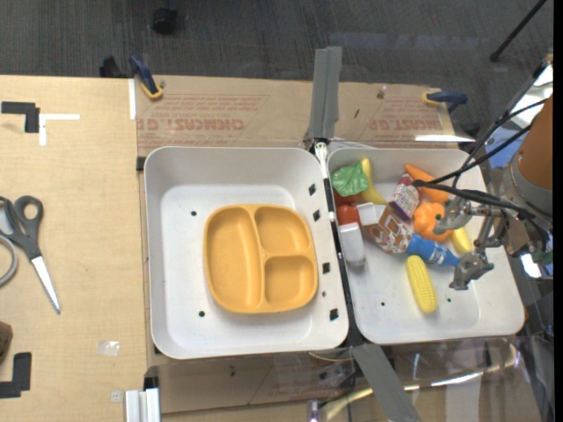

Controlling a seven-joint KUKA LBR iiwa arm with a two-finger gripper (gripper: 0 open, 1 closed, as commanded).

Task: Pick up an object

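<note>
The arm [535, 152] came in from the right. Its gripper [468, 271] hung low near the right bin's right edge, its fingers pointing down and left.

In the right half of the frame, a heap of toy food fills the upper part of the right bin [493, 319]: a green leafy piece [350, 180] at the upper left, a red piece [347, 213] just below it, a brown-and-white packet [393, 221] lying tilted in the middle, and an orange piece [428, 218] to its right. A blue bottle [430, 252] lies on its side just below the orange piece. A yellow corn cob [421, 283] lies apart toward the lower middle of that bin, running nearly top to bottom.
</note>
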